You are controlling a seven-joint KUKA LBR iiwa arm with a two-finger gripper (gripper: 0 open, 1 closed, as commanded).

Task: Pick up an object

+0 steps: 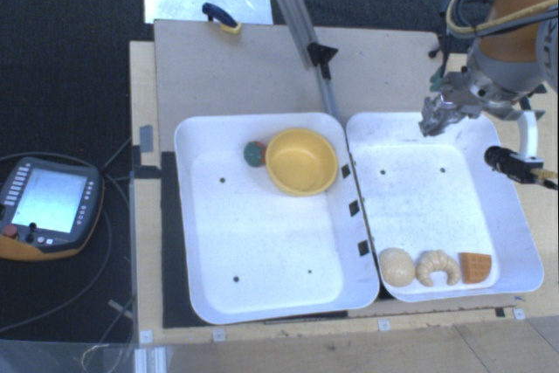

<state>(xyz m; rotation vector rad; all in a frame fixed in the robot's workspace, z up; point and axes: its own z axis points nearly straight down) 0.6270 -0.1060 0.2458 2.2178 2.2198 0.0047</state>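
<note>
My gripper [432, 125] hangs over the far edge of the right bin [437, 188], with nothing visible between its fingers. Along that bin's near edge lie a pale round bun [396, 266], a croissant [438, 267] and an orange wedge [475, 266]. The left bin [262, 275] holds a yellow bowl [301, 161] near its far right corner, and a small dark green ball [254, 154] rests against the bowl's left side.
A grey pole [293, 0] slants down to a clamp between the bins' far edges. A teach pendant [45, 207] lies off the bench at the left. A black fitting [511, 163] juts over the right bin's right rim.
</note>
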